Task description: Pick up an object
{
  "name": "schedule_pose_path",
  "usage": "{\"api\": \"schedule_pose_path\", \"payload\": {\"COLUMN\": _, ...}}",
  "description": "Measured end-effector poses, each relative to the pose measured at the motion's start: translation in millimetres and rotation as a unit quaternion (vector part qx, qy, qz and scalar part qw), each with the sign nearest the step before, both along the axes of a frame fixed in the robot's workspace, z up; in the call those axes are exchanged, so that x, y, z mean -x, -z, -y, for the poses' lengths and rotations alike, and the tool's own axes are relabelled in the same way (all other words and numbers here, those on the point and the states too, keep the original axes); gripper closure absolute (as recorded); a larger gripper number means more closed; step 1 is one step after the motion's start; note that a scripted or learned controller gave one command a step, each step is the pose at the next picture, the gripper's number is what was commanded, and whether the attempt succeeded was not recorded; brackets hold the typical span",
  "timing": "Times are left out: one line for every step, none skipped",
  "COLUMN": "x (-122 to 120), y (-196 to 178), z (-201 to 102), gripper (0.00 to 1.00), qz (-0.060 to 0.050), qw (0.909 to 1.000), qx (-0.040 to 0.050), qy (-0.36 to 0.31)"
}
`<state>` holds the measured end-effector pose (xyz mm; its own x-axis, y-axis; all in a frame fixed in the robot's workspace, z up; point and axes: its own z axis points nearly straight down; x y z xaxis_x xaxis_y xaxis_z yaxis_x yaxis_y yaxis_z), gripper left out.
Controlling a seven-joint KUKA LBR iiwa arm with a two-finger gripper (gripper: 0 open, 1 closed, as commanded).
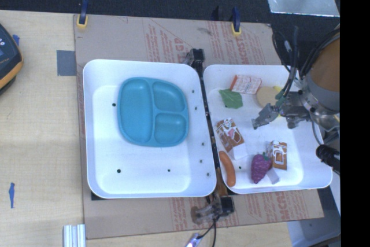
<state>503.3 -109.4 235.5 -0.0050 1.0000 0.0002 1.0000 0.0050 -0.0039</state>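
The gripper [276, 115] hovers over the right bin [312, 182], its fingers spread apart and pointing left, with nothing between them. Several candidates lie below it in that bin: a purple grape bunch [260, 167] near the front, an orange sausage [227, 168] by the left wall, a printed snack packet [229, 134] beside it, a small carton [280, 155] touching the grapes, and a green piece [232, 99] and a card [247, 84] towards the back. All look like light toy food. The grape bunch is probably rubbery and lumpy, so it should grip well across its middle; the flat packet and card would likely slip. The left bin [92, 124] holds a blue divided plate [153, 111].
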Motion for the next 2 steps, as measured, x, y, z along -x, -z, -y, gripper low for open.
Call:
{"api": "schedule_pose_path", "payload": {"x": 11, "y": 127, "z": 1, "gripper": 0.0, "qz": 0.006, "qw": 1.0, "qx": -0.0006, "qy": -0.001}}
{"api": "schedule_pose_path", "payload": {"x": -51, "y": 132, "z": 68, "gripper": 0.0, "qz": 0.011, "qw": 0.9999, "qx": -0.0022, "qy": -0.001}}
